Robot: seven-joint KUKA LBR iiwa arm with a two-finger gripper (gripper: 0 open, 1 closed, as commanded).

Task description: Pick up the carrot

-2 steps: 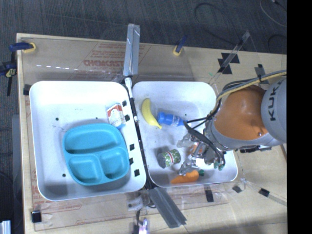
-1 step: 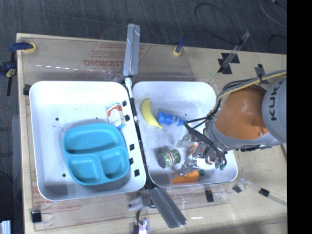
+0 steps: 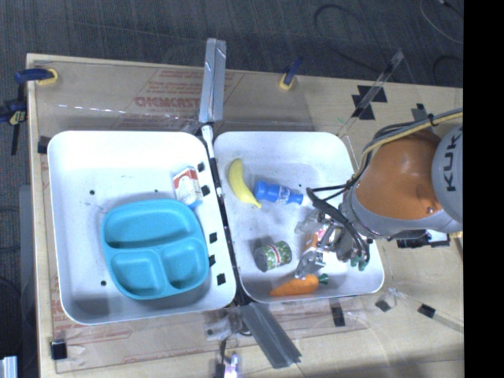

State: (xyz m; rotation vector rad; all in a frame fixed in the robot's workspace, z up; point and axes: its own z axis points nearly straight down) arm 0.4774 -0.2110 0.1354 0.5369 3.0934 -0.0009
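Orange carrot (image 3: pixel 294 287) — slim, lying flat

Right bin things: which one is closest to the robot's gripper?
The carrot. It lies right under the gripper, while the can, bottle and banana sit farther away.

We are seeing the carrot (image 3: pixel 295 287), orange and tapered, lying flat along the near wall of the right bin (image 3: pixel 346 152).

- We see a pale wooden worktop (image 3: pixel 260 101) with printed red lettering.
- We see dark carpet (image 3: pixel 118 14) behind it, crossed by loose cables (image 3: pixel 339 14).
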